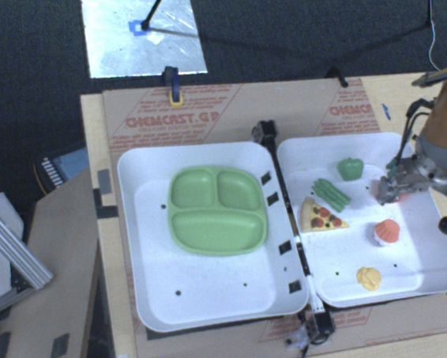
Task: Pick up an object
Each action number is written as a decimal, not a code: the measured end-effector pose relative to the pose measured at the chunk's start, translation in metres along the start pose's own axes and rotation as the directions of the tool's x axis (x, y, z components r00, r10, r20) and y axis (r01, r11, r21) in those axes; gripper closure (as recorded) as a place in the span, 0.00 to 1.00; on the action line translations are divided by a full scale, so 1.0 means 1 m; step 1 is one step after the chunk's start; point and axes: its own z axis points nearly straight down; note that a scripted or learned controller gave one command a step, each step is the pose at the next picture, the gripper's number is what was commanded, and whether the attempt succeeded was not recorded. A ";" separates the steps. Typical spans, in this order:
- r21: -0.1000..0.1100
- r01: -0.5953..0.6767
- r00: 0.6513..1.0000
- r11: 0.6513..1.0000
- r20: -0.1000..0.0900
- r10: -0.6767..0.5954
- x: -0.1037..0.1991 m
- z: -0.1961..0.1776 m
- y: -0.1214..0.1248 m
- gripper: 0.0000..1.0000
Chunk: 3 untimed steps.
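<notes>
The right bin (424, 276) holds a green pepper (350, 168), a green ridged vegetable (331, 194), a pizza slice (320, 216), a red-and-white cupcake-like toy (386, 232) and a small yellow toy (368, 277). My gripper (386, 191) hangs over the right part of this bin, just above the red toy and to the right of the green vegetable. Nothing is visible between its fingers.
The left bin (152, 297) carries a green divided plate (215, 210). Black clips (267, 133) run along the seam between the bins. Both bins rest on a cardboard sheet (224, 107), and a metal rail (4, 241) lies off the bench at the left.
</notes>
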 end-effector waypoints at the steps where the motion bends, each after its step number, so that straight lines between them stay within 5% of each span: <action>1: -0.001 0.003 1.000 1.000 0.000 -0.003 0.006 -0.047 -0.002 1.00; 2: -0.002 0.003 1.000 1.000 0.001 -0.003 0.006 -0.097 0.000 1.00; 3: 0.001 0.008 1.000 1.000 -0.003 -0.008 0.054 -0.101 0.006 1.00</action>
